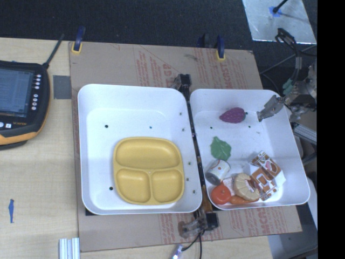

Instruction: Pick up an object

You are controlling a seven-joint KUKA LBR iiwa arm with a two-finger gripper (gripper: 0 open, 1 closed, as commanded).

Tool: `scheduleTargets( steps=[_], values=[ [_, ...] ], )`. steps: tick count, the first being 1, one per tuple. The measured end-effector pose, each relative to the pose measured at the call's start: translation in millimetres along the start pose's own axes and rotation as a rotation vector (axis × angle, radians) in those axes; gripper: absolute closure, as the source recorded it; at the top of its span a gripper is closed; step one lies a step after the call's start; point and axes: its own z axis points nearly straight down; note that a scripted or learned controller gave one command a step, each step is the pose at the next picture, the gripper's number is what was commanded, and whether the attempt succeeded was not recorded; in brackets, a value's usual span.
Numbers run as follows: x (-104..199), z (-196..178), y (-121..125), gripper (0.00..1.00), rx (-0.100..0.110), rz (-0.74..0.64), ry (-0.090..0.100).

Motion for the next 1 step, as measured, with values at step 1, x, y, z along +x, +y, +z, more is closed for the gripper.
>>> scheduleTargets(
  steps=[1],
  values=[
    [6.4, 108.9, 103.8, 0.0, 0.003, -0.001, -0.001]
  ],
)
